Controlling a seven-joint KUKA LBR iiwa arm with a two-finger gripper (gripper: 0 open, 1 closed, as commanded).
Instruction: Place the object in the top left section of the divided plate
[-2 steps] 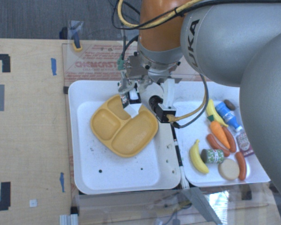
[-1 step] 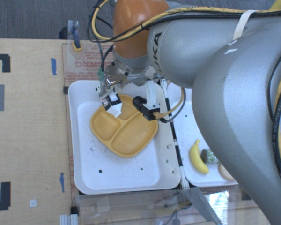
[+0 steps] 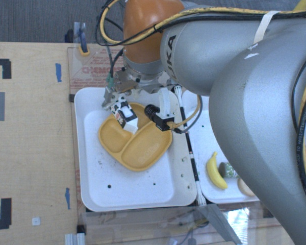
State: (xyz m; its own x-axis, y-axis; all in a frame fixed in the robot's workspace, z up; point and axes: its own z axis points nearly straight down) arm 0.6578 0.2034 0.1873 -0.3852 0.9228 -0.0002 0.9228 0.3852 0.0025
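Bench front: a wooden board [image 3: 30, 152] fills the left of the frame, with black corner marks and bits of blue tape on it.
Left bin: a shallow white bin [image 3: 137, 188] sits at lower centre, its floor bare in the near half apart from a few dark specks.
Right bin: a second white bin [image 3: 214, 193] lies just beside the first at lower right, mostly hidden under the arm.
Banana: a yellow banana [image 3: 215, 171] lies in the right bin, near its left wall, pointing roughly up and down the frame.
Other items: a greenish thing [image 3: 228, 170] and a pale tan thing [image 3: 245, 187] lie just right of the banana, too covered to name.
Plate: a yellow divided plate [image 3: 137, 147] rests in the left bin, toward its far half; its biggest section faces the lower right, and two smaller sections lie toward the upper left.
Object: a small black and white thing [image 3: 125, 113] sits at the plate's upper edge, over the small section there, right under the gripper.
Gripper: the gripper [image 3: 117, 102] hangs at the far end of the plate, touching or nearly touching the object; whether it is pinching it cannot be told.
Arm: the grey arm [image 3: 245, 75] sweeps in from the right and covers the upper right of the frame, with its orange band [image 3: 149, 19] at top centre and yellow and black cables looping around it.
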